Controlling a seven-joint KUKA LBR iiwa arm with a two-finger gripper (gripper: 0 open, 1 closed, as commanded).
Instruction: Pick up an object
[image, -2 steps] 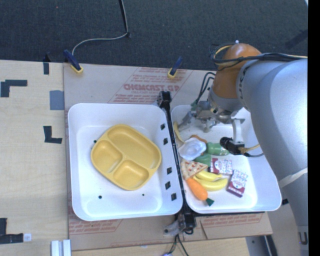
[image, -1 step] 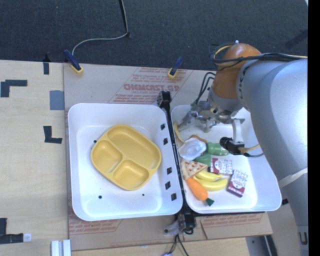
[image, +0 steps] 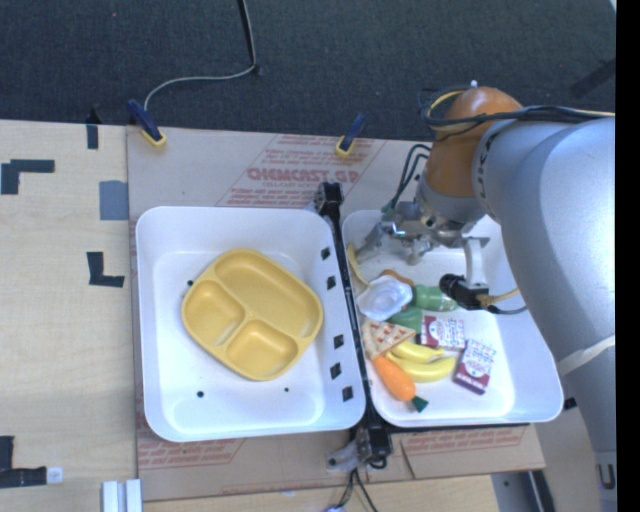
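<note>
Down in the right bin the small things lie heaped toward its left and middle: a clear crumpled wrapper, a green piece beside it, a waffle-patterned wedge, a banana, a carrot nearest the front edge, and two small red and white packets. All of them sit below my gripper in this overhead view, the wrapper and green piece closest to it.

My gripper hangs over the far end of that bin, near the divider between the two bins. Its metal parts are tangled with cables and seen from above, so I cannot tell how it is set, and I see nothing from the pile caught in it.

Over in the left bin a yellow divided tray lies at a tilt, well apart from me. Both bins rest on a cardboard sheet held by two blue and yellow clamps, on a pale wooden bench. Dark carpet with a thin white cable lies beyond.
</note>
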